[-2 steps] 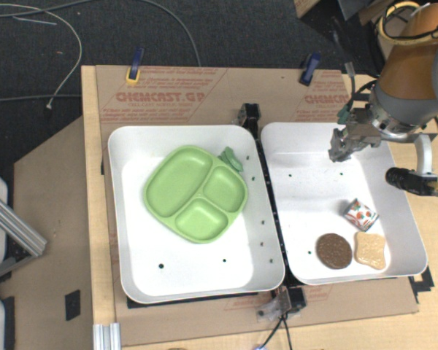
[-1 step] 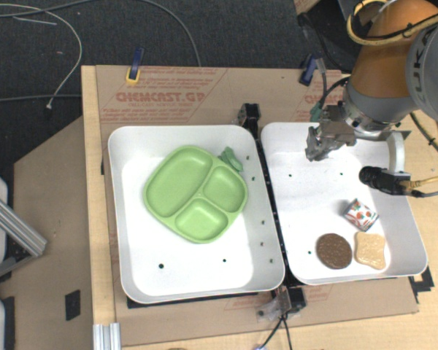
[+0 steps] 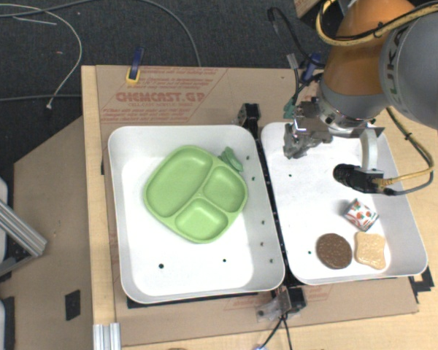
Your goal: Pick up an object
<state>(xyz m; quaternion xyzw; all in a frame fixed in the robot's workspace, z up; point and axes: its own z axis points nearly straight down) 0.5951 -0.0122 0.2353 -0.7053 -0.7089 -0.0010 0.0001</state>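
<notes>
I'm being watched by a single camera looking down from above the bench at a slant, far enough back to be taking in both white bins whole. The left bin [image 3: 131,217] is sitting mid-frame and the right bin [image 3: 306,188] is lying just beside it, toward the side my arm [image 3: 394,42] is reaching in from. Beyond the left bin, dark floor with cables is showing along the top.
</notes>
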